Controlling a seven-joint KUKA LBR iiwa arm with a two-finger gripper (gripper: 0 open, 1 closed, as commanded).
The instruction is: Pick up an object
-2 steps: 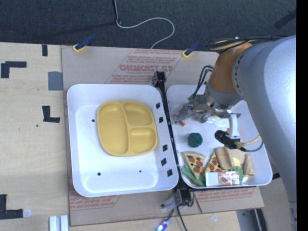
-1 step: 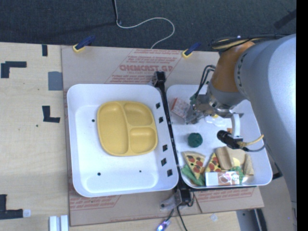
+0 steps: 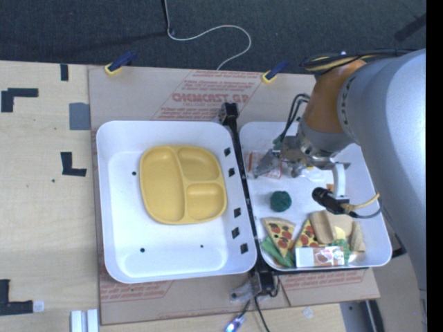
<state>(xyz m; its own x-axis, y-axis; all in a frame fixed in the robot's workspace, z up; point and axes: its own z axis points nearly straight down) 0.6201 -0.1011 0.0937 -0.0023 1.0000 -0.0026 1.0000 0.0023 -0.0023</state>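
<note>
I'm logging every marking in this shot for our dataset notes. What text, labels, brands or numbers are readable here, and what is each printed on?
"CHEMCAST" in red, seemingly followed by "GP": on the cardboard sheet under the bins, above the left bin.
Smaller red lines around that word: too blurred to read.
Red print on the cardboard's lower edge: too blurred to read.
White packet in the right bin: coloured print, unreadable.

- A yellow divided plate (image 3: 183, 184) lies in the left bin (image 3: 114, 206), toward its upper middle.
- A brown cardboard sheet (image 3: 173, 95) sits under both bins and bears red print.
- Two clamps with blue and yellow parts (image 3: 120, 62) (image 3: 275, 70) grip the sheet's far edge.
- A thin white cable (image 3: 208, 37) loops over the dark carpet (image 3: 69, 12) beyond the bench.
- Black marks (image 3: 19, 98) show on the wooden benchtop (image 3: 41, 241) at left.
</note>
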